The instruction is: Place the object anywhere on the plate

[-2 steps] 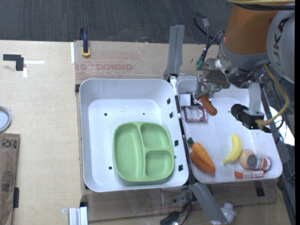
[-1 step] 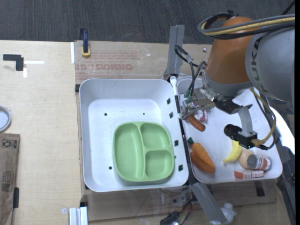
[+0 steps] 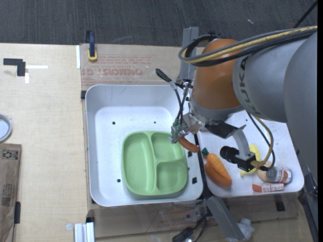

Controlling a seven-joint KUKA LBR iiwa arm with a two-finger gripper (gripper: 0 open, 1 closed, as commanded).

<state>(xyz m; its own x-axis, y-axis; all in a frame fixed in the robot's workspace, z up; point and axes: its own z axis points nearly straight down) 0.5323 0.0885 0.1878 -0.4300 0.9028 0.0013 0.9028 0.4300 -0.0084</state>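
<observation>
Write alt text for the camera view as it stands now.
The gripper hangs over the right rim of a green divided plate in the left bin, with a reddish object just below it. A toy carrot lies in the right bin.

A pale green divided plate (image 3: 154, 163) lies in the white left bin (image 3: 98, 135). The right bin (image 3: 287, 150) holds an orange toy carrot (image 3: 218, 169) with a green tip and a yellow banana (image 3: 256, 157). The arm (image 3: 272, 74) is grey with an orange band (image 3: 218, 74); the bench (image 3: 40, 150) is light tan wood, with a yellow clamp (image 3: 91, 52) far left
</observation>
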